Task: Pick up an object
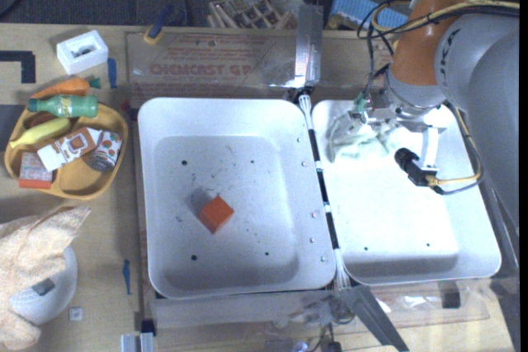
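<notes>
1. The grey arm (474,53), with its orange band, reaches in from the right and bends down over the far end of the right bin (429,243).
2. The left bin (165,128) lies just beside the right bin, their long rims touching along the middle.
3. A tan bowl (82,185) sits left of the bins, holding a green bottle (70,105), a banana and small packets.
4. The gripper (367,124) hangs low over the right bin's far-left corner; glare washes that spot out, so whether it is clenched or released cannot be told.
5. An orange block (217,213) rests on the left bin's floor, near its middle, well apart from the gripper.
</notes>
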Available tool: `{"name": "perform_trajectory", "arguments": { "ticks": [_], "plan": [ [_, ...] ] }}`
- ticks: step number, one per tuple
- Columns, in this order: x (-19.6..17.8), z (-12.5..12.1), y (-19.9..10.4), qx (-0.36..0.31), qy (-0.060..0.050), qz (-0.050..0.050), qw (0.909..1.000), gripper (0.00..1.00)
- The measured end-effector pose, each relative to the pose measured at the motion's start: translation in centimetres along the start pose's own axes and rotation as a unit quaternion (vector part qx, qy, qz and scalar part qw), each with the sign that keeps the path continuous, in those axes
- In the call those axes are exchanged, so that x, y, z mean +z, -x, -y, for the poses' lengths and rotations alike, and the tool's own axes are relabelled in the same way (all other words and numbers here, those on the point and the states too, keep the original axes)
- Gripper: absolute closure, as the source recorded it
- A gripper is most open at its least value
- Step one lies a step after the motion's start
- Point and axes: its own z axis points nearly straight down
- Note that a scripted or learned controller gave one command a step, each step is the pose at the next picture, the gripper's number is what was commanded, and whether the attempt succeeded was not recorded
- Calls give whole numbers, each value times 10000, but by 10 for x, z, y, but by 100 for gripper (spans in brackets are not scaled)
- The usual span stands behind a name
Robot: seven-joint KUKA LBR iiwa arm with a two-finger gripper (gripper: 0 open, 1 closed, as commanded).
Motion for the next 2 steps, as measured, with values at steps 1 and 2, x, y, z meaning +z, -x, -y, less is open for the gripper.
{"name": "perform_trajectory", "arguments": {
  "ticks": [1, 2],
  "plan": [
    [0, 0, 0, 0, 0, 0, 10000, 0],
    [0, 0, 0, 0, 0, 0, 10000, 0]
  ]
}}
